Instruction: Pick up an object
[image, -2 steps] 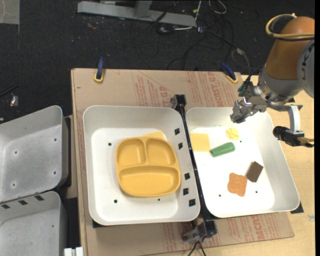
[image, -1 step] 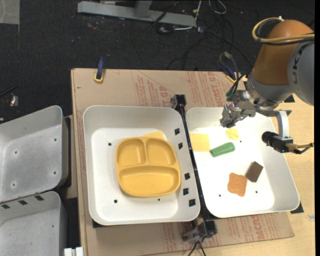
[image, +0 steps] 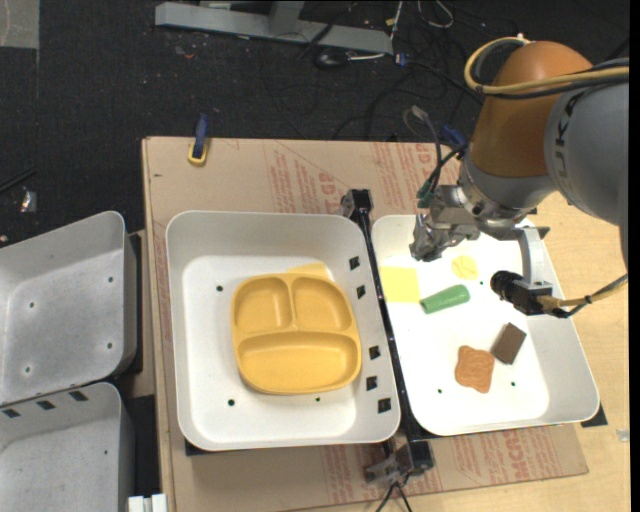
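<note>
Because the arm reaches in from the right, its end effector (image: 428, 243) hangs over the upper left corner of the right bin (image: 560, 400), above the bin floor and just above the yellow square piece (image: 400, 283). From this slanted view the dark tips blur together, so I cannot tell whether it is wide or narrow; nothing visible sits in it.

The things it could pick all lie loose in the right bin. The yellow square piece rests flat against the bin's left wall. Just beside it, toward the middle, lies the green cylinder (image: 444, 298), tilted a little. A small pale yellow object (image: 464, 266) sits above the cylinder, close to the end effector. Further down are the orange waffle-shaped piece (image: 475, 369) and the brown block (image: 509, 343), near each other but apart. A black fitting (image: 512, 289) with a cable sits toward the right side of the bin; it seems to belong to the arm, not the load.

In the left bin (image: 200, 400) a yellow divided tray (image: 297, 333) lies flat in the middle, well apart from the arm.

Judging by its position, the likeliest targets are the yellow square or the pale yellow object. The flat square, tight against the wall, would probably be awkward to grasp.
</note>
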